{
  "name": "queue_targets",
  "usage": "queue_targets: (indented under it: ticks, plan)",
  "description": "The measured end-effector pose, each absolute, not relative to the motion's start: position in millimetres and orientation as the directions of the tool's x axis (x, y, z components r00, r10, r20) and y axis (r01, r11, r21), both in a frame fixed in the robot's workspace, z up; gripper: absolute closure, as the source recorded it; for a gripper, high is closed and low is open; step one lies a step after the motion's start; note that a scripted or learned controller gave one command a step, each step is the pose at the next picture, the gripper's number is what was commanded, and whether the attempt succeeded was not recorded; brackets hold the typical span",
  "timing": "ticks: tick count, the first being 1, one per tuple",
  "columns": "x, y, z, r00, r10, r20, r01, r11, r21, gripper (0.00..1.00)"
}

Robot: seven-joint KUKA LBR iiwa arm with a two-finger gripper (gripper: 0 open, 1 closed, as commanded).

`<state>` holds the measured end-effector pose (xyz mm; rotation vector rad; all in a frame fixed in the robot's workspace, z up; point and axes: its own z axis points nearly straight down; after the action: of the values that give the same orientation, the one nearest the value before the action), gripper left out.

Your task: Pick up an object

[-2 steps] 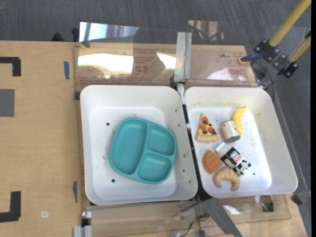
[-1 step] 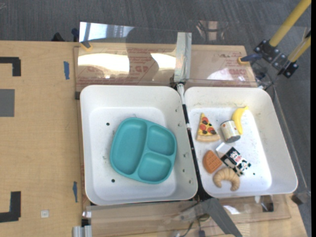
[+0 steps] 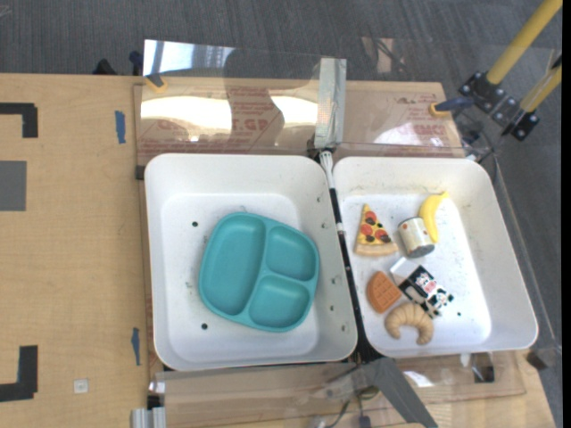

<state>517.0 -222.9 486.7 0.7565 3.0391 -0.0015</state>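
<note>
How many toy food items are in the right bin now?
5, clustered together, some touching, so a smaller one could be hidden: pizza slice upper left, banana upper right, can between them, cookie lower left, croissant at the front.

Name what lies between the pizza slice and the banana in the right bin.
In the camera view, a small metal can lies between the pizza slice and the banana.

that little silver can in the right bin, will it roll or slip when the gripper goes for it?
The silver can looks to lie on its side, so a nudge would probably roll it, though the banana close alongside may stop it. Its smooth round wall seems slippery for two fingers. It looks like a toy, so likely light.
</note>
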Motion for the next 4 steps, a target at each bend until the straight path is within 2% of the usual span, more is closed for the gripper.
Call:
queue_targets:
  ticks: [1,2,3,4]
  plan:
    - [539.2,-223,486,-0.693,0.721,-0.008,0.721,0.693,0.003,1.0]
    - [576.6,-223,486,-0.462,0.887,-0.006,0.887,0.462,0.004,1.0]
    - [562.0,-223,486,-0.129,0.992,-0.002,0.992,0.129,0.002,1.0]
    - [572.6,-223,326,0.075,0.997,0.001,0.997,-0.075,-0.008,1.0]
